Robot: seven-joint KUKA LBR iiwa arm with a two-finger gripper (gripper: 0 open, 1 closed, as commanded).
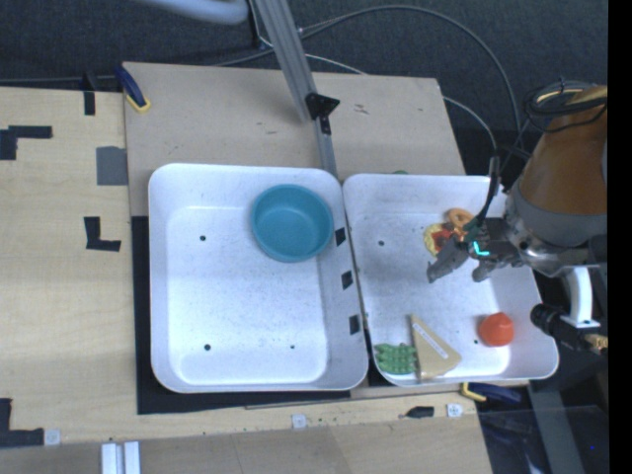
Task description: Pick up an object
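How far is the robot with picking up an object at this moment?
Done: the arm has reached into the right bin, and the gripper is low beside the yellow and red object. In hand: nothing is visible between its fingers. Left: the grasp and lift. The orange object, the green object and the blue bowl all lie in the bins.

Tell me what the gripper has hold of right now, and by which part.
Nothing is visibly held. The gripper hangs over the right bin, just below the yellow-and-red toy, with nothing between its fingers.
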